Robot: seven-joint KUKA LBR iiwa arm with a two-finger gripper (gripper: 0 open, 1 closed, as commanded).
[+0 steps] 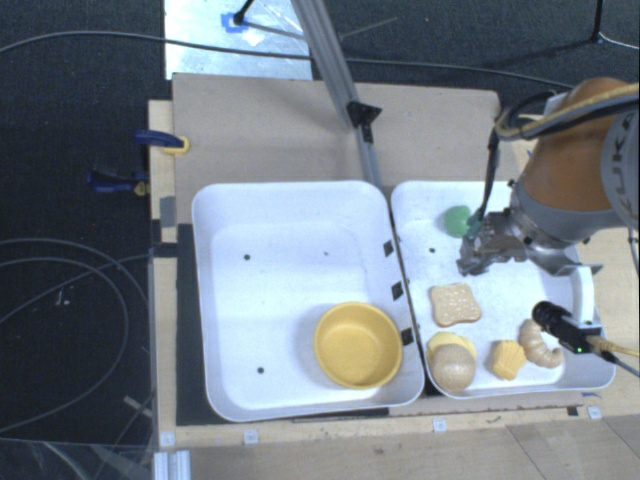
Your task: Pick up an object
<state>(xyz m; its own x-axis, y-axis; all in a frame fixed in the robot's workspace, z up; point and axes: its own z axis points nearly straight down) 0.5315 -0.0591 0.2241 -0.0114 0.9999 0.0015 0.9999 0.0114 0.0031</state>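
Approach seems underway: gripper (476,256), fingers' state impossible to tell, hangs low in the right white bin (415,203) beside a small green rounded object (457,219), needing a descent onto it.

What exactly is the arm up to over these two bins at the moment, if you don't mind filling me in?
The arm has reached in over the right bin, with its gripper low near a green object at the far end. Nothing is visibly held. Nearer the front of that bin lie a slice of toast, a bread roll, a yellow chunk and a croissant. The left bin holds a yellow bowl.
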